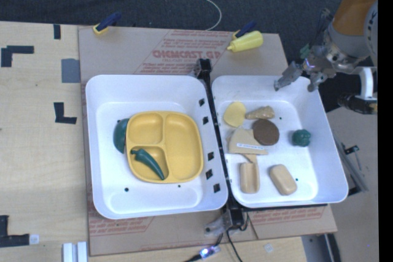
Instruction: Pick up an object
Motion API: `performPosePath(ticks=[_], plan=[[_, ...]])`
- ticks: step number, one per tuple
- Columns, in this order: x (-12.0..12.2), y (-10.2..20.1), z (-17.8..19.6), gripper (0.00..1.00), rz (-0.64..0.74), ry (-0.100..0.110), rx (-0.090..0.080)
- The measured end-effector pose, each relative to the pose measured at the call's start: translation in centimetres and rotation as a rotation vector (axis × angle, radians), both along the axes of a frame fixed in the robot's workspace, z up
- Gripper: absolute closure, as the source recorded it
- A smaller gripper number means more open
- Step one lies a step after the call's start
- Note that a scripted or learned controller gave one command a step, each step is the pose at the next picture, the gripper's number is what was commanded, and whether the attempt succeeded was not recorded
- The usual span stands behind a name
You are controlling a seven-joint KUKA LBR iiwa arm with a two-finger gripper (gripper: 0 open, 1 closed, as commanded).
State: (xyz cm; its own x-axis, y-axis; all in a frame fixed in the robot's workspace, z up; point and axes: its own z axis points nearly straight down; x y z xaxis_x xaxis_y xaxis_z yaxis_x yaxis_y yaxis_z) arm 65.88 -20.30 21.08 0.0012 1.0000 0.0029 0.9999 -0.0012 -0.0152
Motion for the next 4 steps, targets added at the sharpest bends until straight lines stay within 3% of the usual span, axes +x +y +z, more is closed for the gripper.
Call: performPosePath(ticks=[1,3,4], plan=[[0.3,0.0,0.9,0.00,0.003,-0.014,-0.003],[0.5,0.3,-10.0,0.00,0.004,-0.007,-0.002],[0.5,0.5,-12.8,0.00,0.005,-0.013,-0.004]])
